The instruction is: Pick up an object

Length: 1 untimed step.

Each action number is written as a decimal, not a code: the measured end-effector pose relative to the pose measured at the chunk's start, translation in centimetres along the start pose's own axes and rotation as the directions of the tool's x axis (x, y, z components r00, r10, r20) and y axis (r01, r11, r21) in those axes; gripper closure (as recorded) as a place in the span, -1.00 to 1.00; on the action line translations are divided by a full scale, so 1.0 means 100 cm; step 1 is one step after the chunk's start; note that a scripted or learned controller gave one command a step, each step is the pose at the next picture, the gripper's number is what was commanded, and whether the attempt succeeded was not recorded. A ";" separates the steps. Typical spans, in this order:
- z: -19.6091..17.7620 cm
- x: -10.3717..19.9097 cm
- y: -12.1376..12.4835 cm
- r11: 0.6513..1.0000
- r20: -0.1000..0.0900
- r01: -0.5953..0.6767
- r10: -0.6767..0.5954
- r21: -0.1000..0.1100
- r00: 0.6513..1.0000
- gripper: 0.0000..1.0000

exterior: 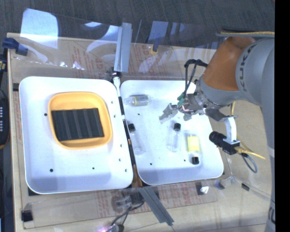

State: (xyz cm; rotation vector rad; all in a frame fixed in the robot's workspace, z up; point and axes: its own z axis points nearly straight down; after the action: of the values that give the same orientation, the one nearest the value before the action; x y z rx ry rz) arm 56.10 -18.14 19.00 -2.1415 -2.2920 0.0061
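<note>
Nearest us, yellow marker [193, 144] lies in right bin [150, 175]. Gripper [170, 112] hovers above; we see fingers spread, nothing between them.

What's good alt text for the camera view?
A grey and orange arm reaches from the right, its pincer low over the right bin, which holds a clear vial, a yellow block and small bottles. The left bin holds an orange tray with a dark ribbed insert.
</note>
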 end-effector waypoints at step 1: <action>0.099 0.055 0.076 0.982 0.001 0.189 -0.189 -0.003 0.982 -1.00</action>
State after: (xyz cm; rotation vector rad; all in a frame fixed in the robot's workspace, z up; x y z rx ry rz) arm 63.22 -12.13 9.09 -1.9152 -2.4871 0.0033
